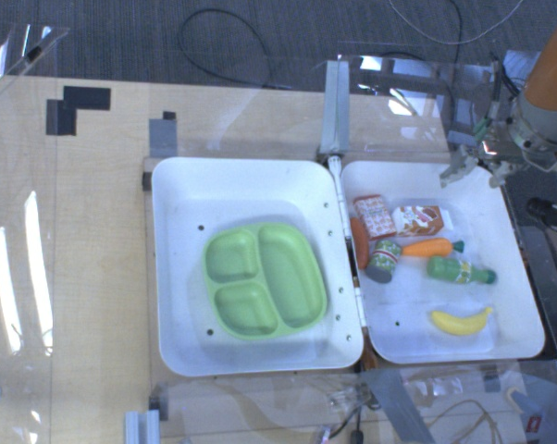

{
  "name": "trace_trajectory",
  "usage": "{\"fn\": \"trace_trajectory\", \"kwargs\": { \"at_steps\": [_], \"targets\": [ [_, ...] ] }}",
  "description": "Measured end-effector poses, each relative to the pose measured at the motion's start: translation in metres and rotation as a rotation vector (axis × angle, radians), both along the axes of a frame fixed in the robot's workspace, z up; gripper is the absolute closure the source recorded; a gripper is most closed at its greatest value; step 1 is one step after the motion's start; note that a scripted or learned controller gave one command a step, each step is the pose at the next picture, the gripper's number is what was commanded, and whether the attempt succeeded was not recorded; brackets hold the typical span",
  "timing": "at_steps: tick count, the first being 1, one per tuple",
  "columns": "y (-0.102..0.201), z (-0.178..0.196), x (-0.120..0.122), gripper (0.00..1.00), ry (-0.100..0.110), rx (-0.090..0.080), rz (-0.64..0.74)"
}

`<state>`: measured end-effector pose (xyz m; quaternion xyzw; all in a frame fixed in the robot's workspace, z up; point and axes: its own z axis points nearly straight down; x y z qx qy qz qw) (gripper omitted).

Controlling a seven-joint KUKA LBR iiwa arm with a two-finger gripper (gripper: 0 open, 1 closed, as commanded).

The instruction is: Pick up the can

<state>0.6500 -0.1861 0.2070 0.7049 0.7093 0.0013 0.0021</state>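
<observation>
Tool [473,163] hung over the far right corner of the right bin [514,336], its two thin fingers [452,171] spread apart with nothing between them. It sat at the end of the grey arm [547,109], which reached in from the right edge of the surface [84,248], the orange band showing at the top right.

In the right bin, the can [384,259] lay tilted on its side near the left wall, its grey base turned toward the near edge and its label showing red and green. It was touching or just beside a long orange-red item [359,240] lying along that left wall; which of the two I could not tell. Just behind the can sat a small red and white box [375,215], and beside that, toward the right, a flat packet [418,219] with a red and white print. A carrot [428,247] lay just right of the can, pointing across the bin. A green bottle [460,271] lay on its side a little nearer the front edge, and a banana [461,321] lay closest to the front, well apart from the can.

The left bin [181,340] held a green divided plate [265,278] with three sections, resting near its middle. The tool was well apart from the can, which lay toward the opposite side of the same bin.
</observation>
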Motion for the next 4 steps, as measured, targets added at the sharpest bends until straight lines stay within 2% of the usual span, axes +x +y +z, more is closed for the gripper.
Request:
{"fn": "trace_trajectory", "kwargs": {
  "at_steps": [1, 2, 3, 4],
  "targets": [
    [0.03, -0.118, 0.002, 0.0, -0.002, 0.001, -0.191],
    [0.038, -0.119, -0.022, 0.0, -0.003, 0.0, -0.132],
    [0.049, -0.119, -0.053, 0.0, -0.004, 0.002, -0.227],
    [0.065, -0.118, -0.068, 0.0, -0.007, 0.0, -0.18]
  ]
}}
